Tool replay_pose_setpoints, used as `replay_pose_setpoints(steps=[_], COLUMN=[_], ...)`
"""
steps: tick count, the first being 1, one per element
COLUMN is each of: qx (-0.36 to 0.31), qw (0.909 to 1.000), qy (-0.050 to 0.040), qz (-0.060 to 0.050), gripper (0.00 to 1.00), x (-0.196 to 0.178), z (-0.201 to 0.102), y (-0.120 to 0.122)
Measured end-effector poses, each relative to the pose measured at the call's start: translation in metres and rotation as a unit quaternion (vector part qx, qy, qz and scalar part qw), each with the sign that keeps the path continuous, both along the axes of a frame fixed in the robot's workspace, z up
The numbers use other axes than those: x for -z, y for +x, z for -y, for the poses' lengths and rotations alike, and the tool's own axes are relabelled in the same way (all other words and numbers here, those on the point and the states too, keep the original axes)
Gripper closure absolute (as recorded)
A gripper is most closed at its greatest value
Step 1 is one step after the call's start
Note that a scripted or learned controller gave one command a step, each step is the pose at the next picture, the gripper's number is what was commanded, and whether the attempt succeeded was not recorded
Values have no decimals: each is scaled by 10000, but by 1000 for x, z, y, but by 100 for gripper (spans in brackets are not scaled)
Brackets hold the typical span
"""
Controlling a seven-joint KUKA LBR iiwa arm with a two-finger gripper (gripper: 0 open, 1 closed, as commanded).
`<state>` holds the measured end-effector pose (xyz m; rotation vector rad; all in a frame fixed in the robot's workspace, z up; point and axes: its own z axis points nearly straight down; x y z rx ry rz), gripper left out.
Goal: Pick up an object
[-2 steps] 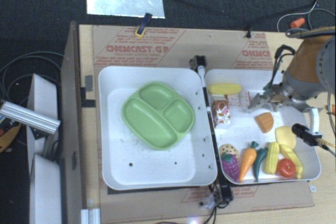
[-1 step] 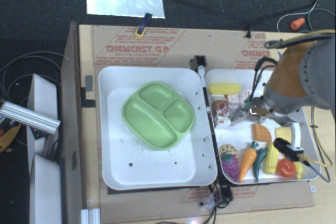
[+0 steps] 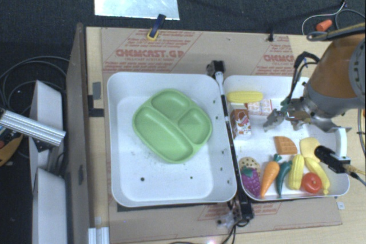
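I have the gripper [image 3: 280, 118] low over the middle of the right bin [image 3: 343, 137], its fingers spread a little with nothing between them, so I judge the pick not yet made. Everything is left: close on 1 item and lift. The toy food lies in that bin: corn [image 3: 245, 96] at the far edge, a carrot [image 3: 269, 175], grapes [image 3: 250, 179] and a tomato [image 3: 311, 182] along the near edge. The left bin [image 3: 123, 140] carries a green plate [image 3: 171, 125].
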<state>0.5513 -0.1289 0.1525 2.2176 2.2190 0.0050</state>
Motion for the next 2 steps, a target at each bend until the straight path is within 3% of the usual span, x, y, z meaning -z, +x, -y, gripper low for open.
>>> replay_pose_setpoints(steps=[1, 2], qx=[10, -9], qw=[10000, 10000], qy=[-16, 0], qz=[17, 1], gripper=[0, 100], x=[68, 57], z=[30, 27], y=[-25, -25])
